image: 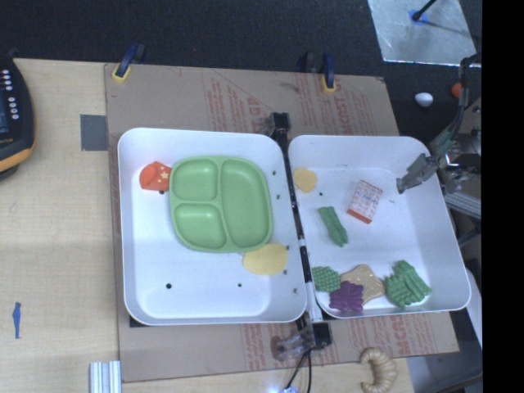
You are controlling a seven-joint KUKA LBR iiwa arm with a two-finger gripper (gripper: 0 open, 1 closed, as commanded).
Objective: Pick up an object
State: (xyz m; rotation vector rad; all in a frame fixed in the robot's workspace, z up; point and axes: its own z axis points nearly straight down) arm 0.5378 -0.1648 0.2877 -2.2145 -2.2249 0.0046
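The pincer (pixel 412 178) hangs at the far right edge of the right bin (pixel 434 219), reaching in from the right, and from where I stand I cannot tell how it is set; nothing shows in its grip. The thing lying closest to it is the small red-and-white packet (pixel 365 201), a little to its left and slightly nearer the front, flat on the bin floor with its long axis running front to back at a slight tilt. So my guess is that a short move leftward and down would bring the pincer over it, with a turn of the wrist to close across the narrow side. Further left lies a green stick (pixel 333 225), slanted, and beyond it a yellow disc (pixel 304 179) just beside the bin's left wall. Along the front of this bin sit a crowded lot: a green waffle (pixel 326 278), a purple piece (pixel 347 297), a tan cookie (pixel 366 282) and a green ridged piece (pixel 407 283), touching or nearly so, which looks harder to pick from cleanly. The left bin (pixel 147 293) holds a green divided plate (pixel 221 203), a red piece (pixel 154 175) against the plate's left rim, and a yellow slice (pixel 265 259) at its front right corner, all well apart from the pincer.
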